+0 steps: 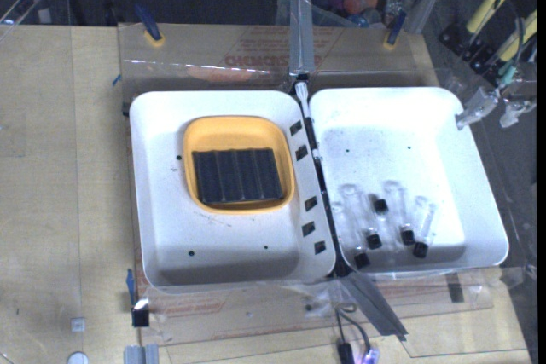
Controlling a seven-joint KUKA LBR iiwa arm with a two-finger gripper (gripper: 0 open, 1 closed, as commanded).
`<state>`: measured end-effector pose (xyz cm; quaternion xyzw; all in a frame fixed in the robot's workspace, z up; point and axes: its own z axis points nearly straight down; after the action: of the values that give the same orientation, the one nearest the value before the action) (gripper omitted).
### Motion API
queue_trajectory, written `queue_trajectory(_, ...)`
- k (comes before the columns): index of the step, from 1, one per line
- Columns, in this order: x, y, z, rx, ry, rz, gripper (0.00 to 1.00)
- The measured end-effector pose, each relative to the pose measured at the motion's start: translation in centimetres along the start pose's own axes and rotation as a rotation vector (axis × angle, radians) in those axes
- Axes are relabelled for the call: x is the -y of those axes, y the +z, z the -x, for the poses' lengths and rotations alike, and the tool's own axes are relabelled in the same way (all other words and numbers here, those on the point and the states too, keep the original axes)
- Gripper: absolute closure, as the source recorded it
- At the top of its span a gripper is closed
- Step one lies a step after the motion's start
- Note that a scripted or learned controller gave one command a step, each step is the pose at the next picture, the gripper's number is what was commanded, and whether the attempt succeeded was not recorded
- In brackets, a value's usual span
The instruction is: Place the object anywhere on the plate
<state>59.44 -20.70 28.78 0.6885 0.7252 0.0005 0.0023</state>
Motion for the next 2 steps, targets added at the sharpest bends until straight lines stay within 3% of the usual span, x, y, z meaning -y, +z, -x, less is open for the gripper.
queue_trajectory(1,-4.8,-0.3,1.8,0.000,-0.125,0.000,0.00)
queue_trajectory(2,-7.3,1.3,1.8,0.001,-0.136,0.000,0.00)
